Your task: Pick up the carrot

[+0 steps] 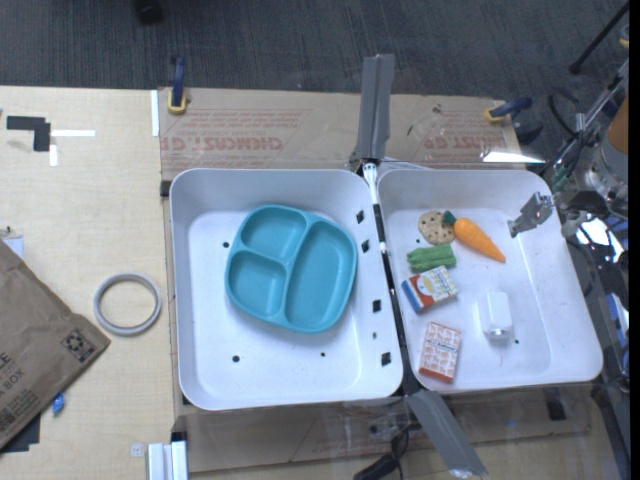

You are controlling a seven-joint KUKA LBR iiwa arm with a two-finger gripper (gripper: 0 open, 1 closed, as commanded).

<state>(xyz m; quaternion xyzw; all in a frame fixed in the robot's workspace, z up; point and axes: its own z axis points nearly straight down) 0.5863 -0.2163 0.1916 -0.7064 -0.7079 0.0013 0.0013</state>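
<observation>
The orange carrot (pixel 479 239) with a green top lies slanted in the right bin (pixel 560 358), near its far side, its leafy end pointing up-left beside a round cookie (pixel 432 227). My gripper (pixel 528 215) hangs at the bin's right far corner, a short way to the right of the carrot and slightly above it, apart from it. Nothing shows in its grasp.
Around the carrot lie a green vegetable (pixel 431 258), a small carton (pixel 430 288), a white object (pixel 495 314) and an orange patterned box (pixel 440 352). The left bin (pixel 200 368) holds a blue divided plate (pixel 290 266). A tape roll (pixel 127 302) sits on the bench at the left.
</observation>
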